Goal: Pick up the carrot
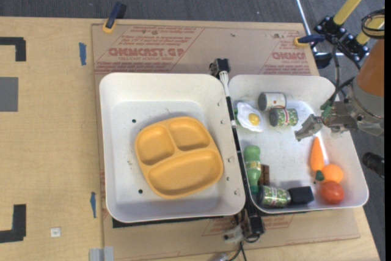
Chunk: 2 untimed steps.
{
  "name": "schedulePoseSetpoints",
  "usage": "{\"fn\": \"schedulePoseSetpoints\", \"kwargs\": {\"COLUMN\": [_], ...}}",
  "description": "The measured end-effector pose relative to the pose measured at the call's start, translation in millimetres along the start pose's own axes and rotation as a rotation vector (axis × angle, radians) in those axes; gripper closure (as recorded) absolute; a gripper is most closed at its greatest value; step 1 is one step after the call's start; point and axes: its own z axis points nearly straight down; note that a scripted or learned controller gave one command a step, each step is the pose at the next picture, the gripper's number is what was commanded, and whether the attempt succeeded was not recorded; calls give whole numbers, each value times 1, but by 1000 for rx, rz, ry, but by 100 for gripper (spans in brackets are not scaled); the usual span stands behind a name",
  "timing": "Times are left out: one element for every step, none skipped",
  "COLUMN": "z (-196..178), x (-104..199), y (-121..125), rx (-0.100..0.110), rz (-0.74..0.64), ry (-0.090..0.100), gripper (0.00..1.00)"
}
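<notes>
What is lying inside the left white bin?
Inside the left bin lies one yellow divided tray with three compartments, all bare. The bin floor under the tray is covered, so anything beneath it cannot be seen.

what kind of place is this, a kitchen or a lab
Most likely a robotics lab bench, not a kitchen: toy food such as a carrot sits in a white bin, cardboard is clamped underneath, and a gripper reaches in.

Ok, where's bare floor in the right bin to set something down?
Bare floor lies mid-bin, between the green bottle and the carrot, below the cans. The claw hangs at its right edge. Crowded: the bottom edge and the corner with the tomato.
</notes>
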Motion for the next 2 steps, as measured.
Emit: {"fn": "schedulePoseSetpoints", "kwargs": {"z": [95,91], "x": [-15,-14], "y": [-22,-24], "rx": [-17,-7], "rz": [-203,-202], "ry": [-6,-2], "gripper": [0,100]}}
